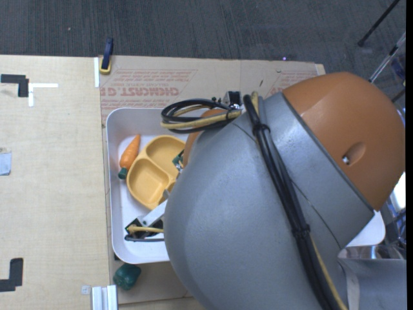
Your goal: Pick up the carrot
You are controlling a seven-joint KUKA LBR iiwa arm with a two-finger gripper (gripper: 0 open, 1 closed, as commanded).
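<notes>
The carrot is orange with a green top. It lies along the left wall of the white bin, tip toward the back, and touches the left rim of a yellow two-compartment dish. Nothing grips the carrot. The grey arm with its orange band looms close to the camera and hides most of the bin. A black and pale piece pokes out from under the arm at the bin's front left, well in front of the carrot. I cannot tell whether it belongs to the gripper.
A dark green object lies outside the bin by its front left corner. Black and yellow cables loop over the bin's back edge. A blue and yellow clamp sits at the cardboard's back left corner. Pale wooden bench lies to the left.
</notes>
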